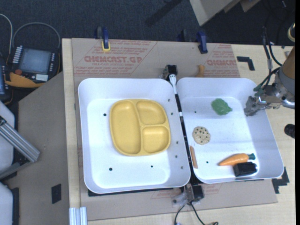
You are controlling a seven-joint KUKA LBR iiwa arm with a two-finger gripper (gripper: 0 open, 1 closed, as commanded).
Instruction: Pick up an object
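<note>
Fingers: too small and blurred at the right bin's right edge to tell if spread or closed; nothing visible between them. The grey two-finger gripper (251,106) hangs over the right rim of the shallow white right bin (262,125), no object under it. Nearest candidate is the green lumpy soft-looking piece (221,107), to the gripper's left in the view at about the same height, near but apart. Round tan chocolate-chip cookie (201,135) lies further left and lower. Orange plastic carrot with green top (236,159) sits at the bin's near edge, long axis roughly left-right, touching or just beside a small black block (245,169). Left white bin (93,125) holds a yellow three-compartment plate (139,126), well apart. Likely next move: shift left toward the green piece.
</note>
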